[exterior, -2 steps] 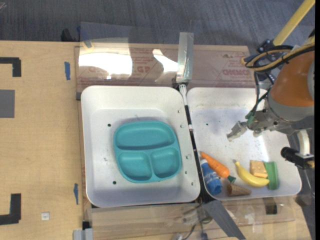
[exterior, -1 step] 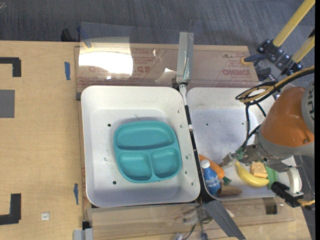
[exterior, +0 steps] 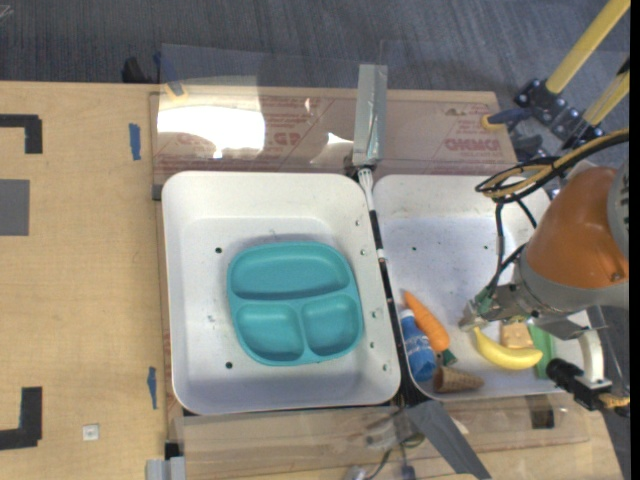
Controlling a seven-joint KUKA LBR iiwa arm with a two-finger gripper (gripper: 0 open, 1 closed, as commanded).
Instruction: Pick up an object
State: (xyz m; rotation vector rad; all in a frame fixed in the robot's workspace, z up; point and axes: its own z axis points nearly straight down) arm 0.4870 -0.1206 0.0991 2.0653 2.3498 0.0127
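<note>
Banana (exterior: 505, 356) lies near the front right corner of the right bin (exterior: 440, 238), curved and yellow, with a small tan block touching its upper side. My pincer (exterior: 492, 311) hangs just above and beside it; whether it is apart or together I cannot tell. Left of the banana sit a carrot (exterior: 426, 321), a blue tube (exterior: 417, 345) and a brown cone (exterior: 458, 380). A teal divided plate (exterior: 294, 301) fills the left bin (exterior: 190, 218).
</note>
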